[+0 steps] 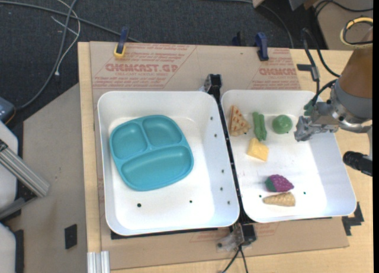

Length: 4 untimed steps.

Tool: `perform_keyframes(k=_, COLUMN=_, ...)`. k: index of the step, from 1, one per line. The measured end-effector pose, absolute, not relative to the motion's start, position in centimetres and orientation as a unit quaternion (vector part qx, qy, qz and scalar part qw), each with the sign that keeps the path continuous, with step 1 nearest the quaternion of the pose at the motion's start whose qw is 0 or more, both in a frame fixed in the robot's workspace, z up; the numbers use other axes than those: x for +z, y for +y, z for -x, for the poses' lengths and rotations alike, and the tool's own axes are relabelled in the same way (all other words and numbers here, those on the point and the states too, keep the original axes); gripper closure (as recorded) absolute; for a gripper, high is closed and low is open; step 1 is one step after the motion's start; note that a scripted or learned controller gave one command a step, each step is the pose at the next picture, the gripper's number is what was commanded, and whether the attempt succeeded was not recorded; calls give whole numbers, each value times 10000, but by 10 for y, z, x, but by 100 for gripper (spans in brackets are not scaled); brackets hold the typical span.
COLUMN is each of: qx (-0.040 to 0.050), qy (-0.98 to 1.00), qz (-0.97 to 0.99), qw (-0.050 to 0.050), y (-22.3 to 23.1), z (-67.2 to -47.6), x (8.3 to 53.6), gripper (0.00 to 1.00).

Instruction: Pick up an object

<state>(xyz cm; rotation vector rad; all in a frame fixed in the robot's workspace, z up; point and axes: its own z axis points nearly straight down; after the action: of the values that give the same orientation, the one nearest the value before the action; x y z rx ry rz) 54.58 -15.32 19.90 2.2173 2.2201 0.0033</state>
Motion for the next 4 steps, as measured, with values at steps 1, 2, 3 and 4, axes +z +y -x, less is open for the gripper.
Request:
perform_keyframes(k=1, qx=9, qy=7074, qz=-7069, qw=12, y=-153, z=-547, x=213, gripper=100)
perform_keyframes(k=2, qx=11, qy=7087, qz=-7055, qw=7, y=-100, z=-566, x=226, gripper=100)
perform_keyframes(k=3, qx=6, qy=7082, qz=-7060, qw=7, y=-54, z=-581, x=216, gripper=100)
perform_keyframes(k=4, qx=11, qy=7086, qz=-7056, qw=4, y=3, z=-603, x=216, gripper=100)
